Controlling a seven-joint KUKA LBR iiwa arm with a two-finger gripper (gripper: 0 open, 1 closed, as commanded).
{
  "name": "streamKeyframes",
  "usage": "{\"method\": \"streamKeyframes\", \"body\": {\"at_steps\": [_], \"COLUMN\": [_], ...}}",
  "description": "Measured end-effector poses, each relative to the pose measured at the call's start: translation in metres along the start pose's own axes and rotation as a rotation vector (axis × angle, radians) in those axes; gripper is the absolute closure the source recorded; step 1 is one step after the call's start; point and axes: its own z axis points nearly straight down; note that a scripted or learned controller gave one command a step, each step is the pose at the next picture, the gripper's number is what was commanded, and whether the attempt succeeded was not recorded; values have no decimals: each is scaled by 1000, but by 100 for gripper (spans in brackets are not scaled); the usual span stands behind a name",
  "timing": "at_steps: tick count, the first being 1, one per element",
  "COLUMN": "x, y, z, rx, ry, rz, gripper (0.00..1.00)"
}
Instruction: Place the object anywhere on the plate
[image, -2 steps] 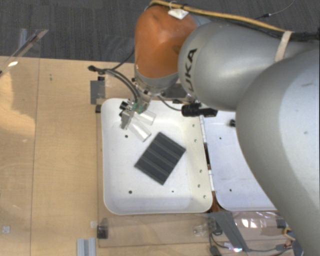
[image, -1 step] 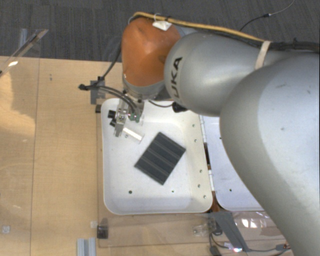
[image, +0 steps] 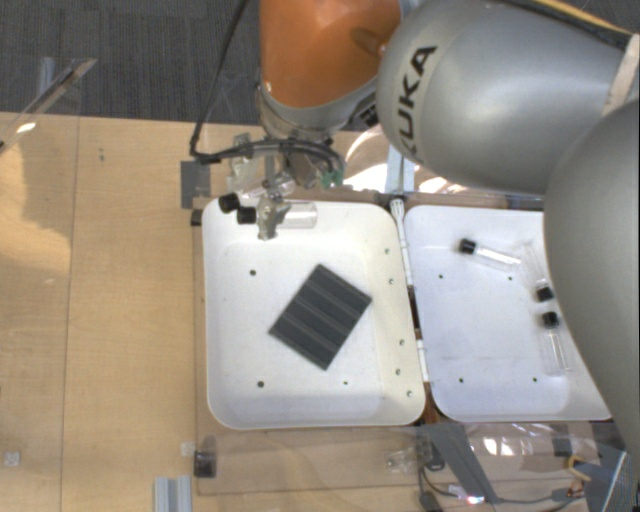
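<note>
Camera view showed the claw (image: 270, 215) over the left bin (image: 232, 390); I could not tell its state. The plate (image: 321, 315) looked flat and stiff.

The bench (image: 100, 300) looks like pale wood with a smooth, faintly shiny finish. Both bins, left (image: 230, 390) and right (image: 480, 390), are smooth white plastic with a soft sheen. The dark grey plate (image: 321, 316) is matt and ribbed. The arm's casing (image: 500, 90) is satin grey, its orange band (image: 320, 50) glossy.
</note>
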Motion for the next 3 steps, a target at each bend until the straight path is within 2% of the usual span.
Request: {"method": "streamKeyframes", "body": {"at_steps": [1,2,3], "x": [-8,-11,-1], "y": [-10,-5,-25], "z": [189,121,168], "rx": [6,0,0], "ry": [8,0,-2], "rz": [202,-233,-461], "gripper": [100,100,100]}}
